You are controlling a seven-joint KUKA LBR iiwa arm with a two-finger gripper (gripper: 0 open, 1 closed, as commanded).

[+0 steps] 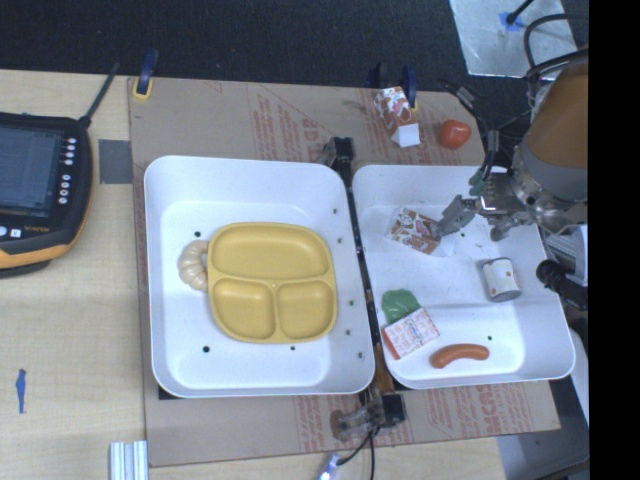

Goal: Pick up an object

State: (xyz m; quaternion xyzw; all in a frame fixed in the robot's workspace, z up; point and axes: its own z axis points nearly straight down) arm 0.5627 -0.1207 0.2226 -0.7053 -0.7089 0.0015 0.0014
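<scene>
Camera view: snack packet (415, 229) beside fingers (452, 214).

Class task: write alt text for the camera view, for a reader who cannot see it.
A gripper hovers in the right bin beside a snack packet, with a can and sausage nearby. The left bin holds a yellow divided tray.

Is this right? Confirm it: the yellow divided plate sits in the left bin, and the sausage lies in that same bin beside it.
Not quite. The camera view shows the yellow divided plate in the left bin, but the sausage lies in the right bin, near its front edge, next to a small red and white packet.
</scene>
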